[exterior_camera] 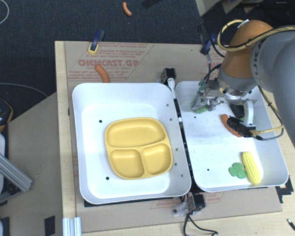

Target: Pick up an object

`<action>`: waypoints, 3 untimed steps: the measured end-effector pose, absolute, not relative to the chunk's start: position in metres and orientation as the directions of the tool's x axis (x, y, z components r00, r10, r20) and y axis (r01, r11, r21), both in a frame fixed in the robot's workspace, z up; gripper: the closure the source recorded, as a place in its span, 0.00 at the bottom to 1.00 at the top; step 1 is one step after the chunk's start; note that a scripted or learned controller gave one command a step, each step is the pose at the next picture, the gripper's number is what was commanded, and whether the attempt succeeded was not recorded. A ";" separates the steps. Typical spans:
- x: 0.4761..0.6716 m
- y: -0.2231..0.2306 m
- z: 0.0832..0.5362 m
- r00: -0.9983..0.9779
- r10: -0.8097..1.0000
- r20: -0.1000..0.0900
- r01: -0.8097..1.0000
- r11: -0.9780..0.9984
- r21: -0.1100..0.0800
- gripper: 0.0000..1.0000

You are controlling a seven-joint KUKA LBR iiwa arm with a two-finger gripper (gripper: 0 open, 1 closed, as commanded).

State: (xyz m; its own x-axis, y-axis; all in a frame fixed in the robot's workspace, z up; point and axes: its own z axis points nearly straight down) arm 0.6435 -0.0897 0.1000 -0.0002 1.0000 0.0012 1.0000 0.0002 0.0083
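Grey, smooth, rounded arm (280,58) filling the upper right of the frame, matte with a soft sheen. Above the wrist, a glossy orange band (246,45), dome-shaped and catching the light. Looped over the orange band, thin yellow and black cables (231,36), with another black and yellow lead trailing out at right centre of the frame. Below the band, a pale grey wrist flange. Beneath that, the tool (209,100): small, metallic silver and black parts with bits of green, detail too fine to make out. A black block-shaped part with a white bracket just to the lower right of the wrist.
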 end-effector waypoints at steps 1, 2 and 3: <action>0.646 -0.099 0.159 0.001 1.000 -0.002 1.000 -0.001 0.008 1.00; 0.646 -0.092 0.221 -0.001 1.000 -0.002 1.000 0.001 0.010 1.00; 0.647 -0.092 0.225 -0.001 1.000 -0.001 1.000 0.001 0.004 1.00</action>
